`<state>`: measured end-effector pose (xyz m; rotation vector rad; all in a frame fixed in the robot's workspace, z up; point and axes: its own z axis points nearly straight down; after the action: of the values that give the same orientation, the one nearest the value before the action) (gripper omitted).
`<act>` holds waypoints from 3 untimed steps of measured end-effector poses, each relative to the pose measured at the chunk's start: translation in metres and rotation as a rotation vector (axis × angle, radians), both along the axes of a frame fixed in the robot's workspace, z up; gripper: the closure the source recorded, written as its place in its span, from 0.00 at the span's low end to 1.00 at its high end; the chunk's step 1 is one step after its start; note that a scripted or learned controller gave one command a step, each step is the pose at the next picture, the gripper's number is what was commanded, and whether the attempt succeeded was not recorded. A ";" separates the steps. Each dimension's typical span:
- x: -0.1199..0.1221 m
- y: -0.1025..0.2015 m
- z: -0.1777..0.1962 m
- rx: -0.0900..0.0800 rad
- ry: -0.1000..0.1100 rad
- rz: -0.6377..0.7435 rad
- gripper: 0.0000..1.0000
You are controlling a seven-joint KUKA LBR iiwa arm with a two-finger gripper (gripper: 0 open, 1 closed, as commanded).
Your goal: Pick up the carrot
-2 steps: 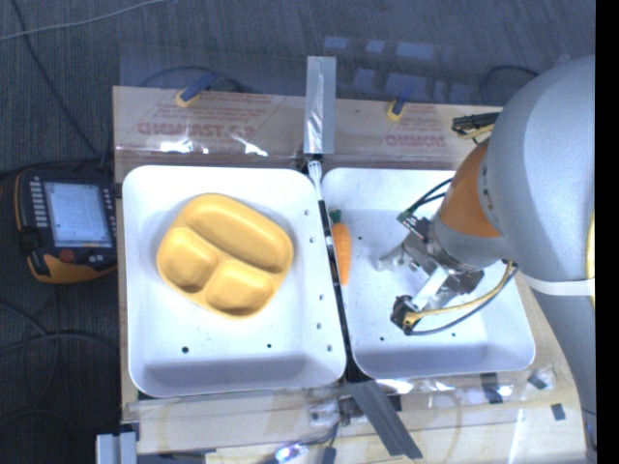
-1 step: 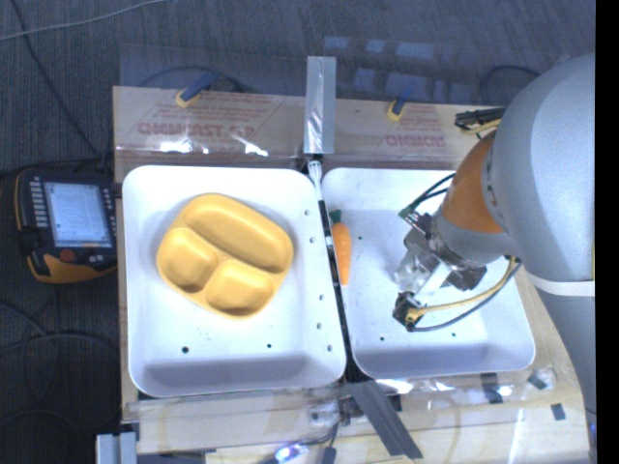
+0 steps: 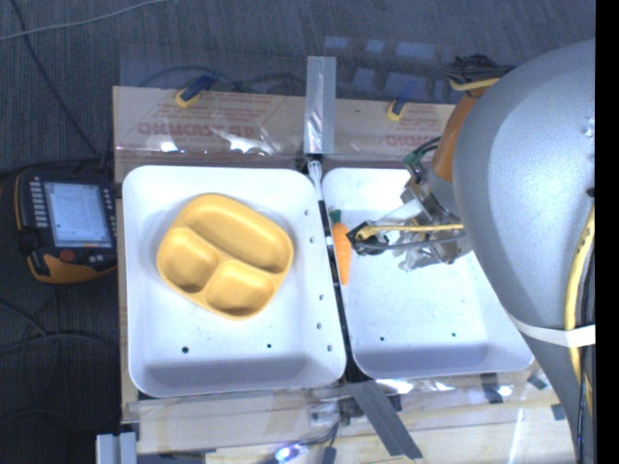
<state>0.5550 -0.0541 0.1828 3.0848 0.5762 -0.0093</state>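
The carrot (image 3: 340, 255) lies in the right bin (image 3: 426, 346), pressed along that bin's left wall, its length running up and down the view with a bit of green at its upper end. It rests on the bin floor, not lifted. Just to its right is the hand (image 3: 356, 239), reaching in sideways from the right, its dark tips close beside the carrot's upper half. Whether the tips touch the carrot cannot be told, and the view does not make clear if the fingers are apart or together; nothing is plainly seen between them. Behind the hand, metal and yellowish parts lead back to the big grey arm (image 3: 537, 191), which covers the right side of the view and part of the right bin.

Across the shared wall, the left bin (image 3: 164, 356) holds a yellow divided tray (image 3: 224, 253), near its middle. Both bins sit on the bench (image 3: 242, 129). Left of the bench, on the dark floor (image 3: 58, 375), is a control pendant (image 3: 66, 222) with a lit screen.
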 end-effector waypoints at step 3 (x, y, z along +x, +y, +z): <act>-0.073 -0.042 0.012 0.002 0.003 -0.096 1.00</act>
<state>0.4821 -0.0958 0.1950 3.1115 0.4274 -0.0133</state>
